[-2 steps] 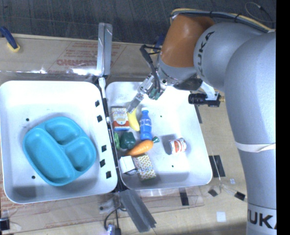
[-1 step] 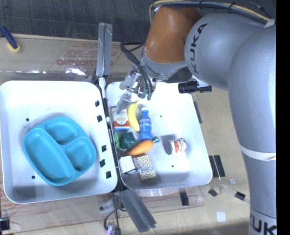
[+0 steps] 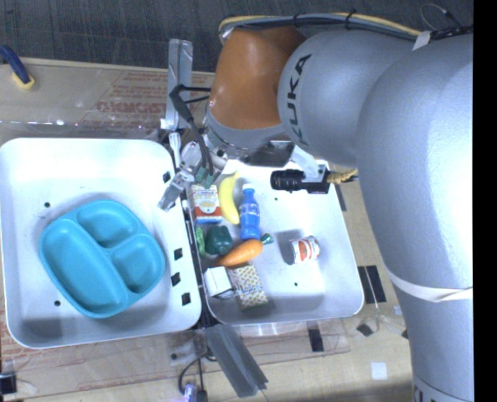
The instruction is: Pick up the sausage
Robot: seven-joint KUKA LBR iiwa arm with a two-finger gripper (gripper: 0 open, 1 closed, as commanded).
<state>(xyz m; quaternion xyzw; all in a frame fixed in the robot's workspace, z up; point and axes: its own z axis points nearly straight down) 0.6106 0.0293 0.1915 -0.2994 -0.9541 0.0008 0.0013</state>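
Grey-armed gripper [image 3: 181, 178] hangs at centre frame above the right bin's [image 3: 336, 296] cluttered left edge; its grip cannot be told, the sausage is indistinguishable among that clutter, and the pickup looks undone.

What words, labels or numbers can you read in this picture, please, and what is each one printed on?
"KUKA": on the grey arm, running down its casing.
Carton, blue bottle and can in the right bin: labels too small to read.
Red print on the bench: too faint to read.
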